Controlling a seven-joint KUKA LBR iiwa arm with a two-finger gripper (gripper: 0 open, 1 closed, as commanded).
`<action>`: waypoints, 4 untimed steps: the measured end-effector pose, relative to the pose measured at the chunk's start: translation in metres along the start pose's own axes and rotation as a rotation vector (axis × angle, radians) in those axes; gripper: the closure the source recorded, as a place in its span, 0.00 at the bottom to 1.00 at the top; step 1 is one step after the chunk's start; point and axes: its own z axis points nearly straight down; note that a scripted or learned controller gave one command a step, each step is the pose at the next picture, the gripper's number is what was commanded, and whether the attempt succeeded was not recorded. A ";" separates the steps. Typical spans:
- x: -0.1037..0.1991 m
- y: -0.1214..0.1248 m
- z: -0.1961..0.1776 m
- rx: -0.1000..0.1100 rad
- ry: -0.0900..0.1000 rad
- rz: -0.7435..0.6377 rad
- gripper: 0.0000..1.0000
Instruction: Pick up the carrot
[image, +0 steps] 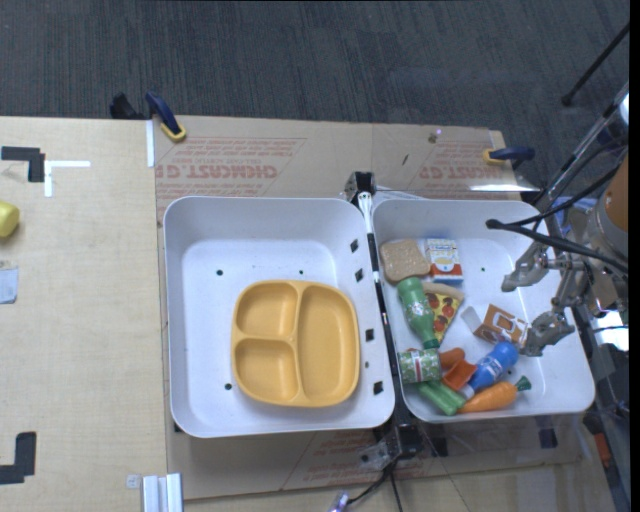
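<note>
While reaching in from the right over the right-hand white bin (570, 395), gripper (532, 306) poised with fingers (519, 274) spread wide and nothing between them. Below the fingertips and slightly leftward, at the bin's near wall: carrot (492, 397), lying flat with its green tip toward the right. Touching the carrot's upper side: blue bottle (494, 364). Just left of the fingertips: small brown snack packet (500, 325). Further left: pizza slice (444, 305), green bottle (418, 312), bread slice (404, 258), juice carton (443, 257). Far left of the fingers, in the left-hand bin (190, 330): yellow divided plate (296, 343).
</note>
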 end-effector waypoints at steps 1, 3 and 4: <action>-0.003 0.000 -0.010 0.002 -0.005 -0.002 1.00; -0.006 0.001 -0.019 0.003 -0.010 -0.005 1.00; -0.006 0.001 -0.019 0.003 -0.010 -0.005 0.00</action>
